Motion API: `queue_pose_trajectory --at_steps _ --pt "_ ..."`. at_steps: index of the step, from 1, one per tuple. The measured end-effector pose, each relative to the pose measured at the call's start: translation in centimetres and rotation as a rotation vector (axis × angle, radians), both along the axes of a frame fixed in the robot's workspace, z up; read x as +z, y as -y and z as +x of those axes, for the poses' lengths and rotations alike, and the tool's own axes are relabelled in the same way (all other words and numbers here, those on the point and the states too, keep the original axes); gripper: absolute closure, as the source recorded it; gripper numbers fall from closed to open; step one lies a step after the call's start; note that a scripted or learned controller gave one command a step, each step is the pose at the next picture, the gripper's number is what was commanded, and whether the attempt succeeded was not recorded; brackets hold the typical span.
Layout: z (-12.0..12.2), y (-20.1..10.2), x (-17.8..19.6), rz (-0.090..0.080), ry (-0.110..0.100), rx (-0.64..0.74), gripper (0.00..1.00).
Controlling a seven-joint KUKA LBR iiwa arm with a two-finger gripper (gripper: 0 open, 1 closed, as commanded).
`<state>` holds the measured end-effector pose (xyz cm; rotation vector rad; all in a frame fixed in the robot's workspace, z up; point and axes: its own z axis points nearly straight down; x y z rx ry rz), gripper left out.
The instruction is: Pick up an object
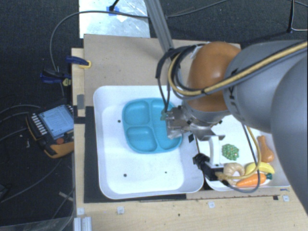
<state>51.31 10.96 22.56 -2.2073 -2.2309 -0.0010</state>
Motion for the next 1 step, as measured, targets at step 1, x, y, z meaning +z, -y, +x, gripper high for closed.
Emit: queue_pose_trajectory --at_steps 1 --pt "0.12 0.35 0.08 -0.002 0.002 -0.007 0.0"
